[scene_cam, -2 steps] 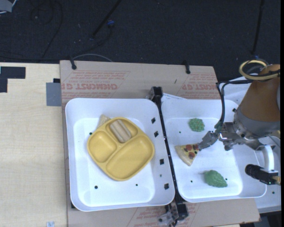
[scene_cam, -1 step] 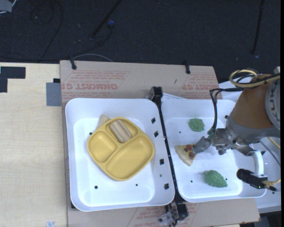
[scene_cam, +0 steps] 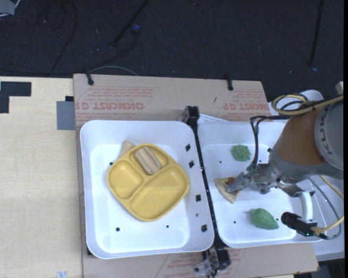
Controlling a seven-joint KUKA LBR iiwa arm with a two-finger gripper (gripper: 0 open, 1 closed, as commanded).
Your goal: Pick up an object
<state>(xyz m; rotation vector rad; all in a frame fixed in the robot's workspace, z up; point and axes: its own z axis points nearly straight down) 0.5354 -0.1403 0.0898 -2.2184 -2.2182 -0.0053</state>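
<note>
Divided plate [scene_cam: 149, 182] in left bin [scene_cam: 98, 225]; in right bin [scene_cam: 220, 143], wedge [scene_cam: 226, 189] left, two leafy lumps [scene_cam: 240, 152] [scene_cam: 263, 218] behind and before.

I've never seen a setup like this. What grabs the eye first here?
The yellow tray in the left bin, with a tan piece in its top compartment. Then the arm reaching into the right bin, its gripper at a tan wedge, between two green lumps.

Two white bins [scene_cam: 98, 155], one yellow tray [scene_cam: 162, 196], two green pieces [scene_cam: 240, 152], one wedge [scene_cam: 226, 191].
</note>
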